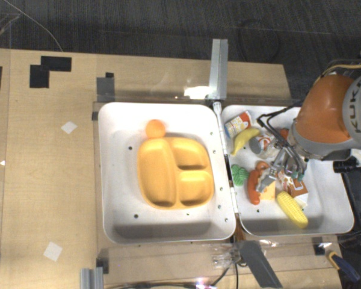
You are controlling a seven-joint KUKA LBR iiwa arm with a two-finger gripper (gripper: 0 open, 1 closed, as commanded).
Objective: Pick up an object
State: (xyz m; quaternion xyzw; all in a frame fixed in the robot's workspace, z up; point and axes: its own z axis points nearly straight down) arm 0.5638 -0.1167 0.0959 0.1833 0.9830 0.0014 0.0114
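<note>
My gripper [278,171] hangs low over the middle of the right bin [331,221], just to the right of a red sausage-shaped toy [253,189] and a small yellow wedge [266,184]. A yellow corn cob [292,208] lies below it toward the bin's front. To its upper left lie a yellow banana [243,139] and a small printed packet [236,124]. A green toy [238,174] rests by the bin's left wall. The gripper hides whatever lies directly under it.
The left bin [117,161] holds a yellow divided plate [171,172] with an orange ball [156,127] at its far edge. A metal post [218,71] stands behind the wall between the bins. The arm's orange band [325,110] looms over the right bin's far right.
</note>
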